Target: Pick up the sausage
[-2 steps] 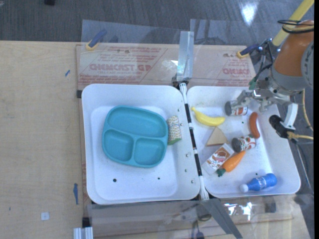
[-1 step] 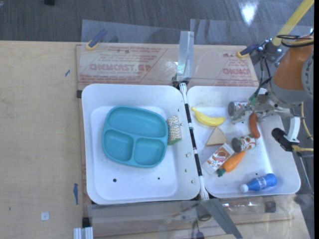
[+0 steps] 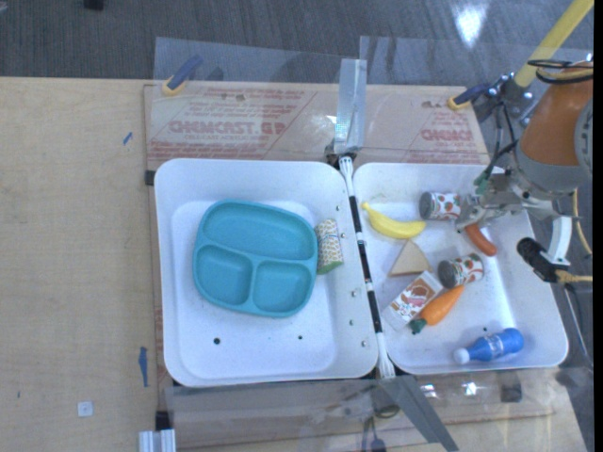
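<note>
The sausage (image 3: pixel 481 240) is a short red-orange piece lying on the floor of the right bin (image 3: pixel 542 337), near its right wall. My gripper (image 3: pixel 479 211) hangs just above the sausage's upper end, reaching in from the right below the orange-banded wrist. Its tip sits between the sausage and a small can (image 3: pixel 439 205) to the left. From this angle I cannot tell whether it touches the sausage.
The right bin also holds a banana (image 3: pixel 394 222), a cheese wedge (image 3: pixel 409 259), a second can (image 3: pixel 462 270), a carrot (image 3: pixel 441 306), a small carton (image 3: pixel 412 298) and a blue bottle (image 3: pixel 492 346). In the left bin lie a teal divided plate (image 3: pixel 254 258) and a corn cob (image 3: pixel 329 244).
</note>
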`<state>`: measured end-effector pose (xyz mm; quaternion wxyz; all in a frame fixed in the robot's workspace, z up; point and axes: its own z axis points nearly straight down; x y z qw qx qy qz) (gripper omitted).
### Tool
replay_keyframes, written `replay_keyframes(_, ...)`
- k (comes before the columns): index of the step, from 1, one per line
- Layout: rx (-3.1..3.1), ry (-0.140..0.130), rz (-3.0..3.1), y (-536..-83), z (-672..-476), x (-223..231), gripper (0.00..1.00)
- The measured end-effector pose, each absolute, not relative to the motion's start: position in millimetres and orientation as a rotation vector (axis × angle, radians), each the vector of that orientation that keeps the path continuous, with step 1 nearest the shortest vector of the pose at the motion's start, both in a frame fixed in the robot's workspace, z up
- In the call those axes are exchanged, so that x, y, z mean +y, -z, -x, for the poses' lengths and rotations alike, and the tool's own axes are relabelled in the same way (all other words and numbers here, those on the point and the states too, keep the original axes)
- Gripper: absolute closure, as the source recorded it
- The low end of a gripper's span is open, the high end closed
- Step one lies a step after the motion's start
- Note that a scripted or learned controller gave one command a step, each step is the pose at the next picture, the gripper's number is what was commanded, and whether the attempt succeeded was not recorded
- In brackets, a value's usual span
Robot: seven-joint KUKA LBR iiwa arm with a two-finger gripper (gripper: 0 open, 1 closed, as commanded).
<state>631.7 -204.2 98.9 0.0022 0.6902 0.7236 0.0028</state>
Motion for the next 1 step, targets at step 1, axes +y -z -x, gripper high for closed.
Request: replay_keyframes(1, 2.589, -0.003, -1.771, -192.5, -637.4, -133.9, 1.0)
